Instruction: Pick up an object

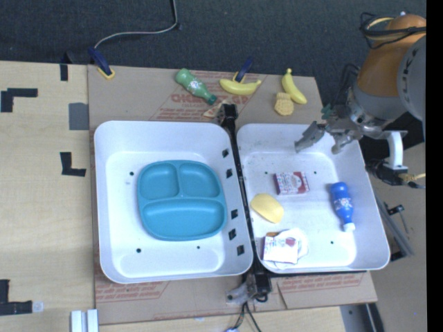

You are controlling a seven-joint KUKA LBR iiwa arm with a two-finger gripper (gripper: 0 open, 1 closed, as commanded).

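The right bin (360,254) holds a small red packet (291,183), a yellow lemon-like piece (267,207), a blue bottle with a white cap (342,205) and a white carton with red print (284,247). My gripper (324,138) hangs over the bin's far edge, above and to the right of the red packet. Its two fingers are spread apart with nothing between them.
The left bin (111,185) carries a blue sectioned plate (181,199). Beyond the bins, on the cardboard, lie a green bottle (194,86), two bananas (239,86) (293,88) and a yellow waffle piece (283,104). A cable (166,19) runs across the dark floor behind.
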